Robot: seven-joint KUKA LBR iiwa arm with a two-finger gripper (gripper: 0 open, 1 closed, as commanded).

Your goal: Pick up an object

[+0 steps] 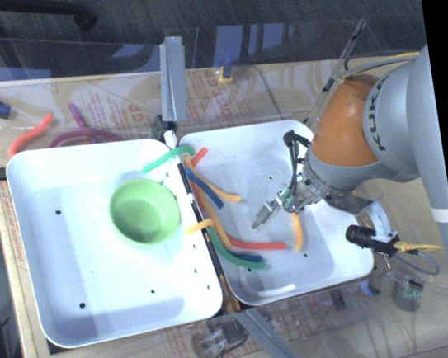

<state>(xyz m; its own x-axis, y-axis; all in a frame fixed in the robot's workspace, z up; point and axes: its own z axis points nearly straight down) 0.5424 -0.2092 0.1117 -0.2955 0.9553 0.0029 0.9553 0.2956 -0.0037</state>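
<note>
My gripper (267,212) hangs low over the middle of the right bin (345,264), reaching in from the grey and orange arm (351,134) on the right. Nothing shows between its tips. An orange strip (297,231) lies just to its right and below it. A red strip (264,247) lies below the gripper, beside a green strip (237,258) and a blue strip (251,257). Further left, near the divider, lie another orange strip (219,188), a blue strip (206,194) and a short red strip (196,158).
A green bowl (144,211) sits upright in the left bin (77,313). A light green strip (163,160) and a yellow strip (198,225) cross the divider between the bins. An orange strip (30,134) and a purple loop (84,137) lie on the bench behind.
</note>
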